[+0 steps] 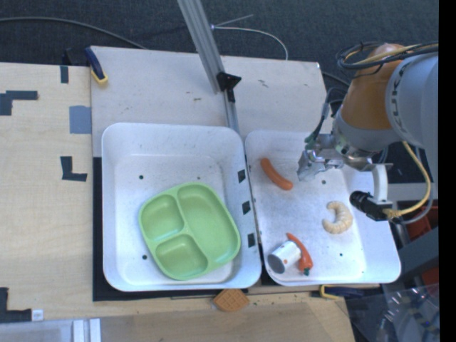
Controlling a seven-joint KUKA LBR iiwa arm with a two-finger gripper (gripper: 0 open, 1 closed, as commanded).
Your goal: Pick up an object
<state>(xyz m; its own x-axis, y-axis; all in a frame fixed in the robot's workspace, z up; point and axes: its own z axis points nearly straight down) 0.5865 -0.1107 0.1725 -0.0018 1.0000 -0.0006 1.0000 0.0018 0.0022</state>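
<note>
- Grey KUKA arm with orange band [370, 95]: enters from the right, bent down over the far right part of the right bin
- Two-finger metal gripper [311, 169]: low over the right shallow white bin [377, 262], near its far edge; its tips are just to the right of the sausage; nothing seen between them, and whether they are spread or closed cannot be told at this slant
- Orange-red toy sausage [276, 174]: lying on the floor of the right bin, in its far left part, slanted, close beside the gripper tips but apart from them
- Pale tan toy croissant [338, 217]: curved, near the right edge of the right bin, about midway along it
- Small white cylinder cup [283, 256]: on its side in the near left corner of the right bin
- Orange toy carrot with green tip [301, 251]: touching the cup's right side
- Light green three-compartment plastic plate [189, 230]: in the left shallow white bin [121, 191], towards its near edge
- Round waffle-patterned brown biscuit [230, 301]: on the bench just outside the near edge of the bins, between them
</note>
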